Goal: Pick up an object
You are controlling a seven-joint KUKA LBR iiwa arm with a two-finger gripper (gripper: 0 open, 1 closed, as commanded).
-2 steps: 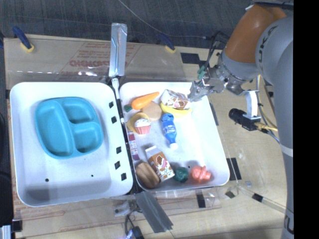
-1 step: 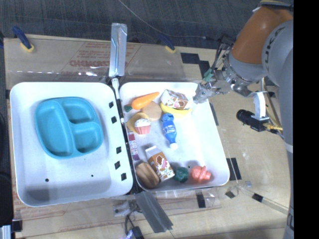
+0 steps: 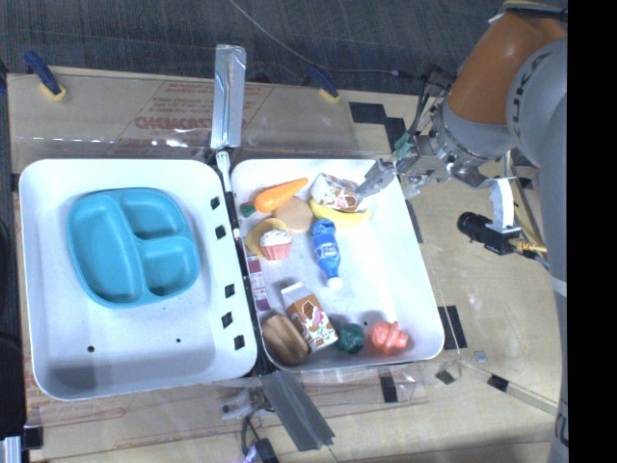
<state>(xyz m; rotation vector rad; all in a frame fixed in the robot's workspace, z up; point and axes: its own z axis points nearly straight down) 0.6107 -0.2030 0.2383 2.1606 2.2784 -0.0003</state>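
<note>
1. Overhead, the bench bears two white bins side by side: the left bin and the right bin.
2. Left bin contents: one blue divided tray, lying flat toward the far left part of the bin.
3. Right bin, far end: an orange carrot, a small printed carton resting on a yellow banana, and a cupcake beside a tan round item.
4. Right bin, middle: a blue bottle with a white cap, lying on its side.
5. Right bin, near end: a brown-and-white carton, a brown bread-like piece, a small dark green item and an orange-red toy, close together along the near wall.
6. Arm reaches in from the right, orange band uppermost. The gripper sits at the far right corner of the right bin, its tip just beside the printed carton.
7. Gripper state: cannot be determined; nothing is visibly held.
</note>
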